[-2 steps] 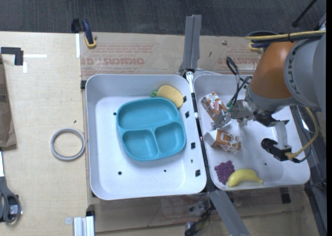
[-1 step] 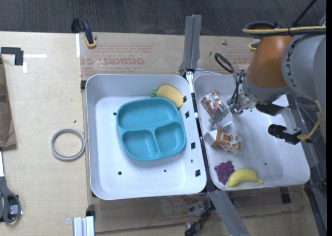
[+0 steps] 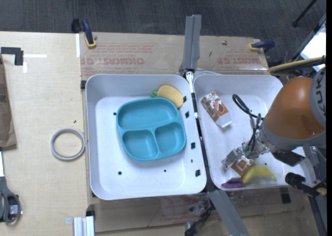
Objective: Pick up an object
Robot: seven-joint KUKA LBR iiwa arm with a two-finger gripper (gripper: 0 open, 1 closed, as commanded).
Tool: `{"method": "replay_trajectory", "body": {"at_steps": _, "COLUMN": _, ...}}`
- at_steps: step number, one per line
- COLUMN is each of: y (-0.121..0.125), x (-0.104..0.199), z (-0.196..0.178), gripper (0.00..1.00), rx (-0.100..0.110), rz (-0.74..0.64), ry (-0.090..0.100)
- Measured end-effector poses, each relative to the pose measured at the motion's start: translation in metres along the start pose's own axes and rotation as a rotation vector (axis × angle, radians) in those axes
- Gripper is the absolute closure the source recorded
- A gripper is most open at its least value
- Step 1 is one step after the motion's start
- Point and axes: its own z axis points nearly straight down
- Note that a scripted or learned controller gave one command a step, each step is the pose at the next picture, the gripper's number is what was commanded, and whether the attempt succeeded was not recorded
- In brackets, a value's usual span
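A small orange and white packet (image 3: 241,165) lies near the front of the right bin (image 3: 270,85), and it is judged to be the object being attempted, because the gripper (image 3: 234,157) is lowered directly over it. A yellow banana (image 3: 258,173) is seen just beside the packet, toward the front right, and a purple item (image 3: 232,183) lies against the front wall just below both. None of these is seen lifted; all appear to rest on the bin floor.

The task is therefore judged not yet done. The approach seems made, while the closing on an object and the lift are left.

The gripper is seen at the packet's upper left edge, touching or nearly touching it. How far apart its tips stand cannot be told, as the metal parts are small and blurred against the packet. Nothing can be confirmed as held.

Behind the gripper, the grey arm with its orange band (image 3: 293,108) is seen reaching in from the right, with dark cables trailing over the bin floor.

Further back in the same bin, well apart from the gripper, a white and orange carton (image 3: 216,108) lies tilted.

In the left bin (image 3: 98,147) a blue divided tray (image 3: 151,128) is set, with a yellow lemon-like item (image 3: 170,94) touching its back corner.

On the bench to the left a grey ring (image 3: 68,143) lies, well apart from both bins.
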Motion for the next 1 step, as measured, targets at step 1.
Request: {"method": "replay_trajectory", "body": {"at_steps": 1, "y": 0.0037, "x": -0.0032, "z": -0.0116, "gripper": 1.0, "rx": -0.013, "rz": 0.007, "ry": -0.008}}
